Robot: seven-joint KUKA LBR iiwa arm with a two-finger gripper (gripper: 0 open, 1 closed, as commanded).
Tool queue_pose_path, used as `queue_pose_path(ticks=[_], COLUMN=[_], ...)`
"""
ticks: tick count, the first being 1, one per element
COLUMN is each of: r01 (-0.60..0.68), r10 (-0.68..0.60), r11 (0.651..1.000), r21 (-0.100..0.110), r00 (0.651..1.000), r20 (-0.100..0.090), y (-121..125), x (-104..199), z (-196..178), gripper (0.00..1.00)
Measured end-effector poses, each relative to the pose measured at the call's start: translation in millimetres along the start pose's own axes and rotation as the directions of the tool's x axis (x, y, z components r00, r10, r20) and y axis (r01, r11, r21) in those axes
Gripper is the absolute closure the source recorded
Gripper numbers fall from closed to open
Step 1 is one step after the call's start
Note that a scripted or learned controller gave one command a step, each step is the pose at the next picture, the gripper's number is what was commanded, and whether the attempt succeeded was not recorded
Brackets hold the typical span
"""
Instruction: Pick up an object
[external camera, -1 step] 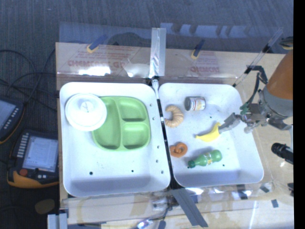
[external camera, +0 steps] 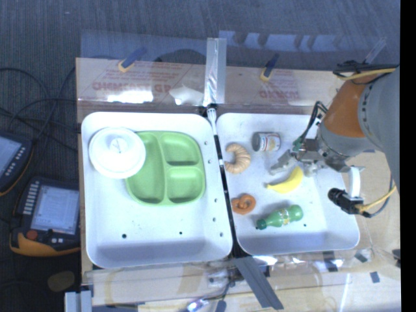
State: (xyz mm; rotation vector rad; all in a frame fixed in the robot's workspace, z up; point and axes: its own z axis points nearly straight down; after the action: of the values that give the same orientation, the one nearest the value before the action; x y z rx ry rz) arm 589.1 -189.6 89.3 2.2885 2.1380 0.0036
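The right bin point(external camera: 338, 239) holds several objects. A yellow banana point(external camera: 286, 182) lies near its middle. A small metal can point(external camera: 266, 142) lies on its side at the back. A tan croissant-like pastry point(external camera: 237, 158) sits by the left wall, with a brown pretzel point(external camera: 244, 204) in front of it. A green bottle point(external camera: 280, 217) lies on its side toward the front. My gripper point(external camera: 296, 166) hangs low in this bin, right over the banana's upper edge. It is open, with one finger on each side of the banana's back, and nothing is held.
The left bin point(external camera: 104, 239) holds a green divided tray point(external camera: 166, 190) with a white round lid point(external camera: 117, 151) at its back left corner. A ridge point(external camera: 221, 174) divides the two bins. The arm's orange band point(external camera: 344, 112) and a black cable point(external camera: 344, 200) overhang the right bin's right side.
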Motion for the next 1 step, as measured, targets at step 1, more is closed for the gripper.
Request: queue_pose_path(ticks=[1], r01=[0.001], r10=[-0.001], r11=[1.0], r21=[0.0], r00=[1.0], r20=[0.0], y=[0.7], x=[0.0], z=[-9.0], gripper=[1.0])
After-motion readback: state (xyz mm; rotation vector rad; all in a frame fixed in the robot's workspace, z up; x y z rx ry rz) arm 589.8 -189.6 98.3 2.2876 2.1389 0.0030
